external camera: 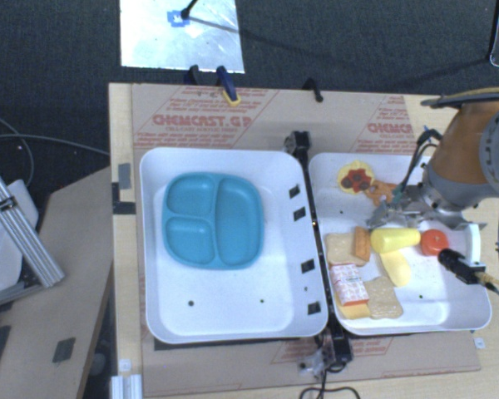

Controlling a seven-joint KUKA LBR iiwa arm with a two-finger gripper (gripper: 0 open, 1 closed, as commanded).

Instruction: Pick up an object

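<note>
Fingers (388,214): aperture I cannot tell, low over right bin (470,310) | nearest target: yellow toy piece (394,239) just below them, beside orange ball (433,241) | risk: crowded toy food, fingers could nudge neighbours, grasp slips

Dark carpet (358,23) lies beyond the bench, a shiny foil square (181,22) on it; an aluminium frame (17,231) stands left.
</note>
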